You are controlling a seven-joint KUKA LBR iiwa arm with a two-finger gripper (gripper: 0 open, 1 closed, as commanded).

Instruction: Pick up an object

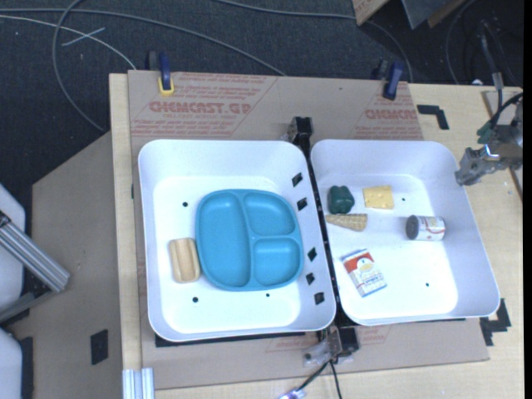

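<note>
Evidently, no object had yet been picked up; the whole pick remained to be done.

Left to right: the left bin (158,223) held a tan bread-like block (184,258) beside a blue divided plate (248,238); the right bin (465,248) held a dark green piece (340,198), a cone (347,220), a yellow cheese slice (378,198), a red-and-white packet (364,273) (print unreadable) and a small can (425,228) on its side. The gripper (475,166) hung at the right bin's far right rim, apart from every item; whether its fingers were spread or closed could not be told. The backing board (208,106) read "CHEMCAST GP".
</note>
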